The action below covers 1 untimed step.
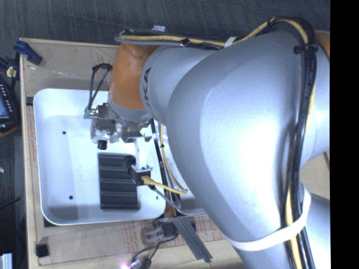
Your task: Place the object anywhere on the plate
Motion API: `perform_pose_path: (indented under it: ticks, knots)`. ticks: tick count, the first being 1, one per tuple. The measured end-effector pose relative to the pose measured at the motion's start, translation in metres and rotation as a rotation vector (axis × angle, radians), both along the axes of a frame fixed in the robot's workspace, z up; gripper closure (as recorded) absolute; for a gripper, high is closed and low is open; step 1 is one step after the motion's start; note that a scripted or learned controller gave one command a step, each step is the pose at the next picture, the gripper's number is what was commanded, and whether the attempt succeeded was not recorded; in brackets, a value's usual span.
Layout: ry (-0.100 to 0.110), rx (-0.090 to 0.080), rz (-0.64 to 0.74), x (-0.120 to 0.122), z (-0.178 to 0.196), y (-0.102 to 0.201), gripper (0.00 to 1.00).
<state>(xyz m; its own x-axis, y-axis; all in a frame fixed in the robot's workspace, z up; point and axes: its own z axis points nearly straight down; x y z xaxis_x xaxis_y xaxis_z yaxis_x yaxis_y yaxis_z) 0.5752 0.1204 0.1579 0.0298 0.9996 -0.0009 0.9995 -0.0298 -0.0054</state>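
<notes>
One dark ribbed block (118, 181) lies flat on the floor of the left bin (56, 150), toward that bin's near right corner, with its long side running away from the near wall. It looks like the object to be moved. It is rectangular, with three or four raised ridges across its top, and it reads as moulded rubber or plastic. My guess is that it is stiff, fairly light, not fragile and not slippery. Its matte ridges should give the pads some bite. The best hold is probably across the two long sides near the middle, so it lifts level instead of tipping. Taking it by the ends would mean spanning its full length, which looks too wide.

The gripper (110, 132) hangs just beyond the block's far end, below the orange band (128, 77). It is close to the block but not on it. Whether the jaws are parted or closed I cannot tell, since the wrist hardware hides them, and nothing can be seen held in them. A yellow cable (162, 187) trails just beside the block's right edge and might snag a low approach from that side. The grey arm (241, 133) covers most of the bench to the right, including the right bin (193, 210), so the route for the carry cannot be judged.
</notes>
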Motion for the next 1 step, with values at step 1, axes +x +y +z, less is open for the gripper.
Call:
perform_pose_path:
  ticks: [1]
  knots:
    - [0.000, -0.003, -0.691, 0.0196, 0.0746, -0.0085, 1.00]
